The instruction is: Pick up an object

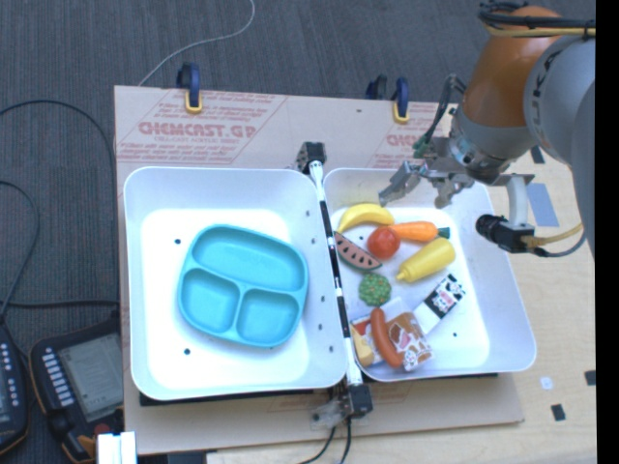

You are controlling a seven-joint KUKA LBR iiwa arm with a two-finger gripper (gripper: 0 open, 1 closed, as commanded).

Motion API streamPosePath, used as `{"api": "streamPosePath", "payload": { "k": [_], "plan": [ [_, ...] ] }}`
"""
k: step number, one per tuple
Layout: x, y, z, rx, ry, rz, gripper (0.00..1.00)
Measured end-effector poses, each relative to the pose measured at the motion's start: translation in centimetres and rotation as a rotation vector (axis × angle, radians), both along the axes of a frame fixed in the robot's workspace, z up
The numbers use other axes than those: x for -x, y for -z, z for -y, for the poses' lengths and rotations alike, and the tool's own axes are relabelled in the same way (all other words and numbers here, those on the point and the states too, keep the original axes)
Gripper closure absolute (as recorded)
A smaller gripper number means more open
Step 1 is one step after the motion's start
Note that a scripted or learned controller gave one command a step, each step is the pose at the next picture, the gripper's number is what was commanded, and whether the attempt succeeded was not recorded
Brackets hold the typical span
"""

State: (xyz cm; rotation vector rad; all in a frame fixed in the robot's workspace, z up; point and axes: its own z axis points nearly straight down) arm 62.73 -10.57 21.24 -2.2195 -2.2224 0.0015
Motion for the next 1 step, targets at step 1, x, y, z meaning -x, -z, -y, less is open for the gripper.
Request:
{"api": "streamPosePath", "payload": {
  "k": [1],
  "plan": [
    [1.54,11.74,-0.27,0.001,0.001,0.002,0.00]
  ]
}}
